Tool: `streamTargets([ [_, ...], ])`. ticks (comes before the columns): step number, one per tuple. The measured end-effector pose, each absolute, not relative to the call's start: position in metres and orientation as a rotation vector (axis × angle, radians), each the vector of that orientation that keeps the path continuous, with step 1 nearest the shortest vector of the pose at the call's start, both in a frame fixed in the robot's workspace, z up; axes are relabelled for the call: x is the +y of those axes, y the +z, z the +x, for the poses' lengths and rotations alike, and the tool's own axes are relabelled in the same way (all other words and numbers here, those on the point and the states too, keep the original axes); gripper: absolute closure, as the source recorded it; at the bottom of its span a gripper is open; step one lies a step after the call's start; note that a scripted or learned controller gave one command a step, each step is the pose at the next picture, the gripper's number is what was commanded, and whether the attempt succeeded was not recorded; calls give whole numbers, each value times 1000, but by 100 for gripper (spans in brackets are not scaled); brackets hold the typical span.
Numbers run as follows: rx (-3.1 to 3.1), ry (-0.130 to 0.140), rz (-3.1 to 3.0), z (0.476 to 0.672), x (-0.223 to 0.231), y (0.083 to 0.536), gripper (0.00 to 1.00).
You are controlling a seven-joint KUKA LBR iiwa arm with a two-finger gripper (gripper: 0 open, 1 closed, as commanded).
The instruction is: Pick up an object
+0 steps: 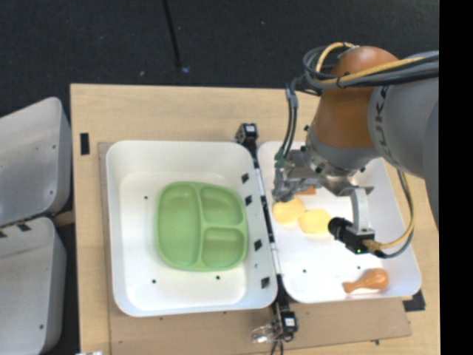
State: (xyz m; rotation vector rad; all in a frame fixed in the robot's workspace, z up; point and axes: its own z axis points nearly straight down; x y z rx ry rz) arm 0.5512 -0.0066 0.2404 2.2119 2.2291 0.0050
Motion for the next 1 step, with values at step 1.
streamTargets([
  [1, 2230, 4, 2212, 542, 48, 251, 100],
])
